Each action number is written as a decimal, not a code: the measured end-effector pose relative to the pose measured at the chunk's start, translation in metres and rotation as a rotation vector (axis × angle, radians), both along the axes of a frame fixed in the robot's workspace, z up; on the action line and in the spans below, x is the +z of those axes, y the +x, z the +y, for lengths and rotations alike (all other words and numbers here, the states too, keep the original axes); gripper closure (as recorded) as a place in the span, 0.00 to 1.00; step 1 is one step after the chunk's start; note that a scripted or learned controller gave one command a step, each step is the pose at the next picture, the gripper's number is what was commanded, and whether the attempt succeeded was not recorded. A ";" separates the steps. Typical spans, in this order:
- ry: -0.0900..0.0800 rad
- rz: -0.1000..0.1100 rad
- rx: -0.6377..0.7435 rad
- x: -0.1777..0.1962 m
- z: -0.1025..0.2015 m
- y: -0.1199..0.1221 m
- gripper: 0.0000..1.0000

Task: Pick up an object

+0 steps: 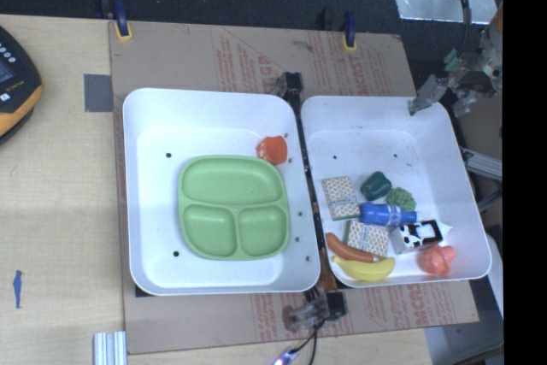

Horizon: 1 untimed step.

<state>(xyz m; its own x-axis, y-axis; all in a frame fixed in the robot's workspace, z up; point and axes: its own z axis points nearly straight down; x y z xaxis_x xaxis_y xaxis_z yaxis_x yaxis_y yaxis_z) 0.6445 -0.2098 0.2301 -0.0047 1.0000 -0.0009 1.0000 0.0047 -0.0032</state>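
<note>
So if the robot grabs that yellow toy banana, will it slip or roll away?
The yellow curved toy banana looks smooth and glossy, so it could slip between fingers. Its bend probably stops it rolling far; it may rock instead. It lies against the right white bin's front wall, touching the orange toy sausage, so a push would likely nudge that too.

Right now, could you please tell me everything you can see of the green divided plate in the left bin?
The green divided plate is pale green and looks like smooth plastic, a rounded rectangle with one long compartment at the far side and two smaller ones at the near side. It lies flat, right way up, near the middle of the left bin. Its compartments hold nothing. A small orange-red object sits just beyond its far right corner.
</note>
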 end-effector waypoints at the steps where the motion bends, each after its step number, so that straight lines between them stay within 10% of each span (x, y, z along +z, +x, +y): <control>1: 0.000 0.001 0.001 -0.030 -0.002 -0.039 0.00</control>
<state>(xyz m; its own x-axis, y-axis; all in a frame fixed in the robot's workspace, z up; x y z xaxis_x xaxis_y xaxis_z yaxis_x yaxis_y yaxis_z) 0.6051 -0.2119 0.2000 -0.0054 1.0000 -0.0013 1.0000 0.0053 -0.0046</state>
